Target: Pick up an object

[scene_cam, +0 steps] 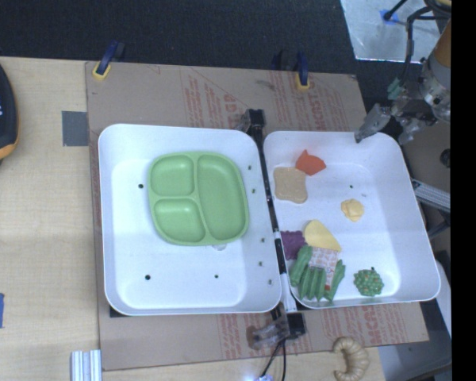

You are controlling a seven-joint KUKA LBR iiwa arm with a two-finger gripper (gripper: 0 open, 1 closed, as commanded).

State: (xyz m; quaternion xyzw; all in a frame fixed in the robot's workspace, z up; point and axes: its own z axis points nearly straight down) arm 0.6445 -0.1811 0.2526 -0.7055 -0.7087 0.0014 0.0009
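The grey two-finger gripper (385, 123) hung at the upper right corner of the right shallow white bin (397, 213), just over its rim. One dark finger pointed down and left toward that corner, and the other showed to its right with a gap between them — the fingers stood released, with nothing between them.

Inside the right bin lay the toy foods. An orange-red wedge-shaped piece (309, 163) sat near the top, touching or just beside a tan bread-like slice (289, 184) below it. A small pale yellow lump (352, 209) lay apart toward the middle right. Lower down, a yellow wedge (320, 234) rested against a bunch of green bean-like pods with a paper label (317, 272), and a dark purple piece (292, 242) sat at the bin's left wall beside them. A small green broccoli-like cluster (369, 282) lay near the bottom rim, well apart from the gripper.

The left shallow white bin (127, 276) held a light green three-compartment plastic plate (198, 198), set toward its upper middle.

Both bins rested on a brown cardboard sheet (182, 94) clamped to the pale wooden surface (32, 236). A tan curled object (351, 357) lay on the cardboard — below the right bin.
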